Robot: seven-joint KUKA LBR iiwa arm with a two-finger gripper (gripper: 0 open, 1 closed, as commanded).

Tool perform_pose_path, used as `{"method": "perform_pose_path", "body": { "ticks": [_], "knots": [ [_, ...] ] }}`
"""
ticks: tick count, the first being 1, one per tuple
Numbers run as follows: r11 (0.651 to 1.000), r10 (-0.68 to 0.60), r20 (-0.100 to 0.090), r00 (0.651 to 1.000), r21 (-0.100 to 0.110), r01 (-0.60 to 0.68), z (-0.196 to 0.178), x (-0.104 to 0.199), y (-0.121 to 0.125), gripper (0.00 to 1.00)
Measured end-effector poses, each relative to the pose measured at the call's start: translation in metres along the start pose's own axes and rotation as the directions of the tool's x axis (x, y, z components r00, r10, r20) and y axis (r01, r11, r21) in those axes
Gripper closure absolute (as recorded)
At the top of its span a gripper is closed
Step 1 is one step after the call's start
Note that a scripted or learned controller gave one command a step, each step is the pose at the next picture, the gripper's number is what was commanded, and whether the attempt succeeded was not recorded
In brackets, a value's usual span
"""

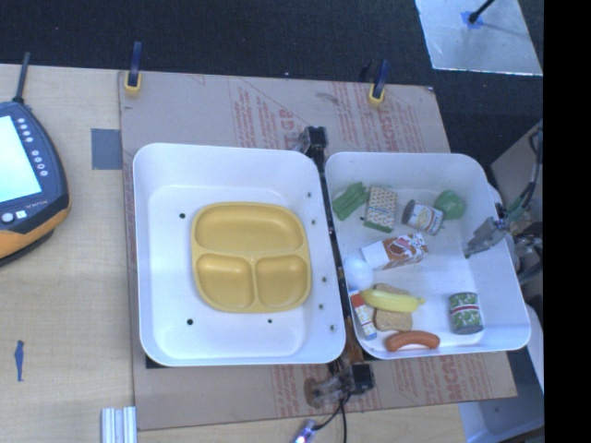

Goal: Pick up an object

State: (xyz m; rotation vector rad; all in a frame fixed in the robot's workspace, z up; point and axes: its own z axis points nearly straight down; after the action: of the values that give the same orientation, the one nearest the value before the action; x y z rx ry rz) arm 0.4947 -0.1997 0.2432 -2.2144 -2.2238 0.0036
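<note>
On the worktop, far left, an orange-edged handheld pendant; writing on its screen too small to read. Next, left bin carrying a yellow three-compartment tray. Beneath both bins, cardboard sheet with faint red print, illegible. In the right bin, left to right: green piece, patterned small box, red-and-white carton, banana above a sausage, tipped can, green lump, upright green-labelled can; labels unreadable. At the right bin's right rim, pincer, grasping nothing visible; released or clenched, cannot tell.
</note>
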Motion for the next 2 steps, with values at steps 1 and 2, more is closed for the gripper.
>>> {"method": "perform_pose_path", "body": {
  "ticks": [1, 2],
  "knots": [
    [1.0, -0.003, 0.001, 1.0, 0.001, 0.003, 0.152, 0.047, 0.021, 0.0],
    [1.0, -0.003, 0.001, 1.0, 0.001, 0.003, 0.151, 0.068, 0.073, 0.0]
  ]
}}
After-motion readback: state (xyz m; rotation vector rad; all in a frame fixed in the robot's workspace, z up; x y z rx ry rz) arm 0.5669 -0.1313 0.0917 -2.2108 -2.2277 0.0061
